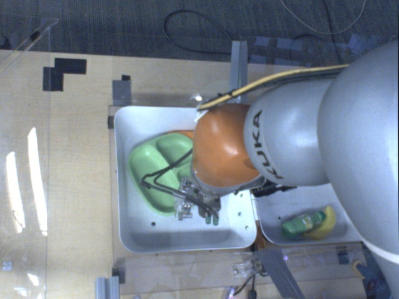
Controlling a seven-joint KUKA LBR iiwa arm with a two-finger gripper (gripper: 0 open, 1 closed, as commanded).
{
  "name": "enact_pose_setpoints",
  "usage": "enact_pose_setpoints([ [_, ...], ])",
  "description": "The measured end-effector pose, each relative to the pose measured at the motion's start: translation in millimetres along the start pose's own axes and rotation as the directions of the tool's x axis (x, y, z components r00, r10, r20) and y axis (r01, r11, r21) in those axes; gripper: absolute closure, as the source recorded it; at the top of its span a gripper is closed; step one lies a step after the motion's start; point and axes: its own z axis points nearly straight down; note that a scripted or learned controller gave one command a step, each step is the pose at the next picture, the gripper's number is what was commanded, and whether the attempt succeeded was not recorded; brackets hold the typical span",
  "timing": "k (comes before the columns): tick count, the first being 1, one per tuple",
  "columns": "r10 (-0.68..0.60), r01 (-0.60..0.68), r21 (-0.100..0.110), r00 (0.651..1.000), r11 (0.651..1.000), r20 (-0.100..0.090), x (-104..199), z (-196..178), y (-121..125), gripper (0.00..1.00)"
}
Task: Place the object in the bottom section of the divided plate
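A light green divided plate (151, 167) lies in the left white bin (128, 229), its right part hidden under the arm. My gripper (197, 214) hangs over the plate's lower right rim, just below the orange wrist band (221, 151). Its two fingers stand apart and I see nothing between them. A thin orange sliver (181, 133) shows at the plate's top edge; I cannot tell what it is.
The right bin (268, 232) holds a green item (300, 224) and a yellow banana (325, 224) near its front. The big grey arm covers most of that bin. Dark cables loop from the wrist across the plate.
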Motion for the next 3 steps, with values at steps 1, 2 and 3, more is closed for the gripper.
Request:
enact_pose_setpoints([
  [1,-0.302,0.302,0.0,0.953,0.953,0.006,-4,-36,-39,1.0],
  [2,-0.348,0.348,-0.002,0.938,0.938,0.014,-16,-142,-2,1.0],
  [3,-0.511,0.511,-0.001,0.859,0.859,0.011,-9,-134,50,1.0],
])
